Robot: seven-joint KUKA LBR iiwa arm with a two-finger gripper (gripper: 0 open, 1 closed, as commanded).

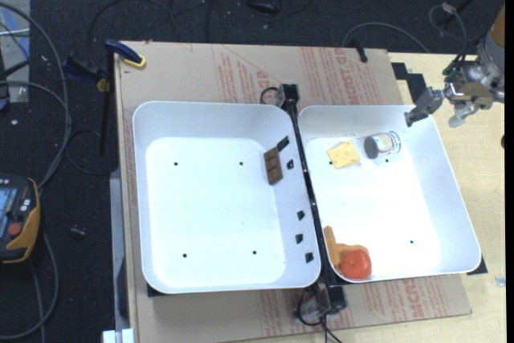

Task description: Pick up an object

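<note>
From the camera view above the bench, the gripper (440, 110) hangs at the right edge of the scene, just outside the far right corner of the right bin (418, 197), with its two fingers spread apart and nothing between them. Inside that bin, toward its far side, a small can (382, 144) lies on its side just right of a yellow wedge of cheese (344, 154), the two close together but apparently not touching. At the bin's near left corner sits a red tomato-like object (356, 263), touching an orange carrot-shaped piece (330, 241) that runs along the bin's left wall. The left bin (185, 213) holds a brown chocolate-bar-shaped block (274, 167) leaning against its right wall, toward the far end. Both bins rest on a cardboard sheet (241, 72) that covers the bench.
</note>
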